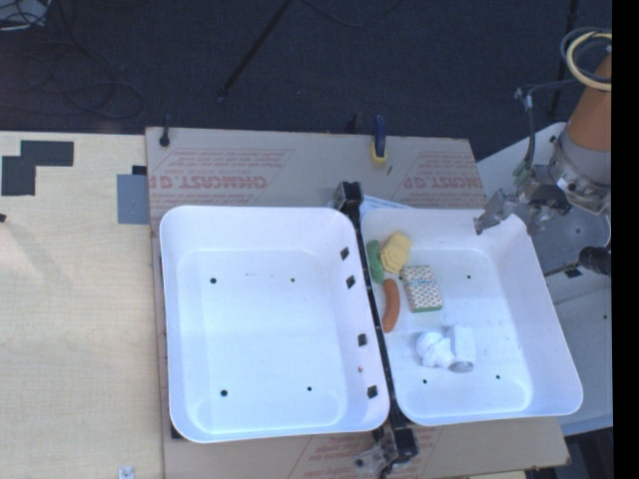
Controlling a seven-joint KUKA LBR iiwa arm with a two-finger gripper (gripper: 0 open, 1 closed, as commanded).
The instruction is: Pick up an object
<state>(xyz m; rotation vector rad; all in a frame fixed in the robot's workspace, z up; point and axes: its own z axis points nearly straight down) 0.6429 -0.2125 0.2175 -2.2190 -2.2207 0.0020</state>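
We see the end effector at the right bin's far rim; whether spread, we cannot tell. Sausage, patterned box and white pieces lie below.

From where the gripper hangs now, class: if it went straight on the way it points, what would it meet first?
The gripper seems to point down and leftward over the right bin's top-right corner. It would probably meet that bin's rim or bare floor first; the patterned box lies further in. Depth is unclear.
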